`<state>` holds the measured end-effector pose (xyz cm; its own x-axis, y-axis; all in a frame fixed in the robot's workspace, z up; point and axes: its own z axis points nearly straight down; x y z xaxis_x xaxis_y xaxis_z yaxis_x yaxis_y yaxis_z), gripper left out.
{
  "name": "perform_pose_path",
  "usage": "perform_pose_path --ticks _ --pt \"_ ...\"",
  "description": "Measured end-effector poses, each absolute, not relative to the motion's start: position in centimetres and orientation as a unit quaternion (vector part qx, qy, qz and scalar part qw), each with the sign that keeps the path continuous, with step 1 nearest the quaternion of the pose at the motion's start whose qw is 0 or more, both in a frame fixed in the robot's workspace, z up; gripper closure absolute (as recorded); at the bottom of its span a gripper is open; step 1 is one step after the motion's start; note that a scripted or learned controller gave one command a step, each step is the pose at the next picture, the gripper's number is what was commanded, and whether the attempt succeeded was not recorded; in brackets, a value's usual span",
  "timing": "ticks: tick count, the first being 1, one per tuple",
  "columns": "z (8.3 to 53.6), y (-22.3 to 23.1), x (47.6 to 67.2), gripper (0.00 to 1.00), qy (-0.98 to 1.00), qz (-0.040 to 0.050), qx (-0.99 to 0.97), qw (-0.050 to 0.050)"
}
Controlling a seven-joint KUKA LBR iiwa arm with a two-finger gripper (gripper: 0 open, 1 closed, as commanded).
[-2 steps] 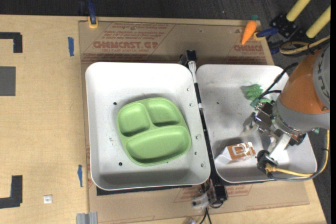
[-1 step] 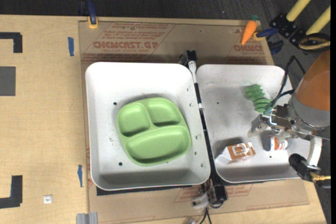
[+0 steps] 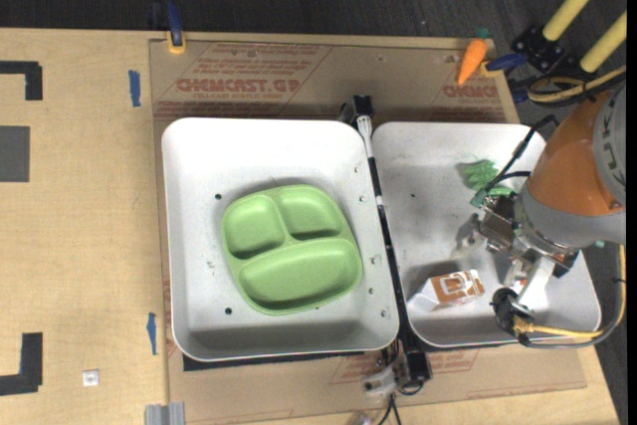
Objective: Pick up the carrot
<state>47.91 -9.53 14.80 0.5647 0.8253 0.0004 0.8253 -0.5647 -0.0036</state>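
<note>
Progress is judged to be nil: nothing is seen held. Nearest, in the right bin (image 3: 438, 328), one tan packet (image 3: 456, 287) lies just beside the end effector (image 3: 490, 232); whether it is spread cannot be told. One green tray (image 3: 291, 246) sits in the left bin (image 3: 189, 214). One carrot (image 3: 472, 60) lies farther off on the table (image 3: 80, 214), outside both bins

Glossy green plastic tray (image 3: 291, 247) (smooth, three-welled) in a matt white bin (image 3: 189, 214).

The arm (image 3: 582, 179) ran off the right edge and hid part of the green item (image 3: 480, 174) beside the gripper (image 3: 495, 239).
</note>
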Motion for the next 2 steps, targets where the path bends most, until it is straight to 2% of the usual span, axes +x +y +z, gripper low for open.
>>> perform_pose_path --ticks 1,2 --pt "14.8 -9.5 47.9 0.00 -0.466 0.0006 -0.885 0.002" --pt "16.4 -20.0 48.1 0.00 -0.621 0.0000 -0.784 -0.001"
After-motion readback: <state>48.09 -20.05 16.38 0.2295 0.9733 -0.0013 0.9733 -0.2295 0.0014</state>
